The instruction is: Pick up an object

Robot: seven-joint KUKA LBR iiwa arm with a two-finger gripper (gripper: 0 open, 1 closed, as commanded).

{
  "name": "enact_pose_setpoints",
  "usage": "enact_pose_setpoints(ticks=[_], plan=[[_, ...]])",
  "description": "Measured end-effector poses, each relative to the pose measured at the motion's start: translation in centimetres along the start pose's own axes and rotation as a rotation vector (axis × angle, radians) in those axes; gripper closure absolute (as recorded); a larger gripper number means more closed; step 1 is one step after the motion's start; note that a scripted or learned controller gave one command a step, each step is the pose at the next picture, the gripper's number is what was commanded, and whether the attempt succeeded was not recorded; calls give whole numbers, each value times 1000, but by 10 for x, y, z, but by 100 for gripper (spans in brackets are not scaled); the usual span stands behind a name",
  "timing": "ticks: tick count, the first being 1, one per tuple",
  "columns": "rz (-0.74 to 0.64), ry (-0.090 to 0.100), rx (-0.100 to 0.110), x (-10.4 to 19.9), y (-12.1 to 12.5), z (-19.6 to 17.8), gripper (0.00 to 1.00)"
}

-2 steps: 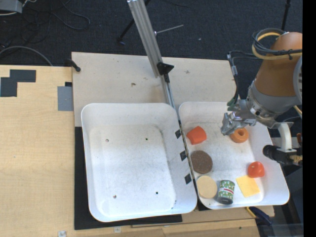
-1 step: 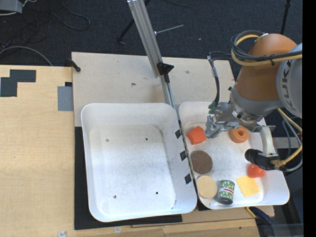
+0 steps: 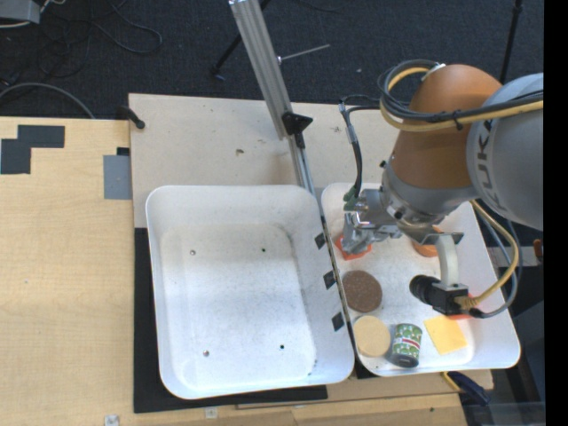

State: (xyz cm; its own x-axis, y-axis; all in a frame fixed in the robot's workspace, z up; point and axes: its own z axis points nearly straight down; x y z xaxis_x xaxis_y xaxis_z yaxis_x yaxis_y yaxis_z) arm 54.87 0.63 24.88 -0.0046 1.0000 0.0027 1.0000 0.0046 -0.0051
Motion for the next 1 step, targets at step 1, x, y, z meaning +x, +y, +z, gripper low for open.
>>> enact_pose_setpoints(ticks=[1], plan=[[0, -1, 2, 53, -14, 17, 100]])
